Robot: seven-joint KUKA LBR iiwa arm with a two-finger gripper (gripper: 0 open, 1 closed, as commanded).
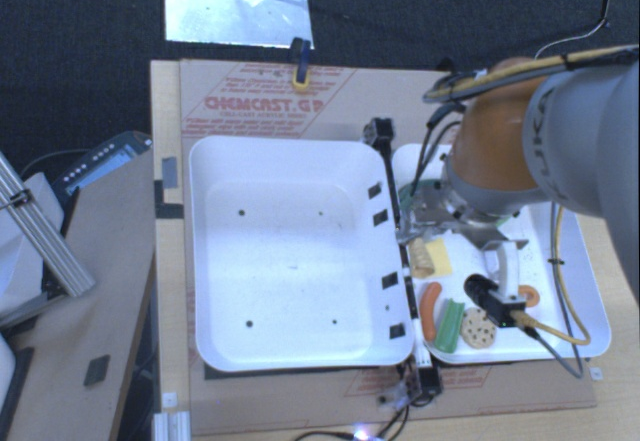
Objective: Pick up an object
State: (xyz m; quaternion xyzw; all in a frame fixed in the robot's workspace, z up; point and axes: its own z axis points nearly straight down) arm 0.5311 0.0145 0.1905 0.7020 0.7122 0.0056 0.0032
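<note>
My gripper [420, 227] is low in the right bin [590, 329], close to its left wall, under the grey and orange wrist. Just below it lies a pale yellow wedge [427, 257]. Further toward the front are an orange sausage [430, 308], a green stick [449, 325] and a round biscuit with dark chips [478, 329]. A small orange ring [528, 297] lies to the right of them. Something green [409, 195] peeks out beside the wrist at the bin's back left. I see nothing held.
The left bin [290, 249] is a wide white tray sharing a wall with black clips [390, 279] with the right one. Both bins rest on a cardboard sheet [260, 104]. A yellow cable [560, 329] loops over the right bin's front.
</note>
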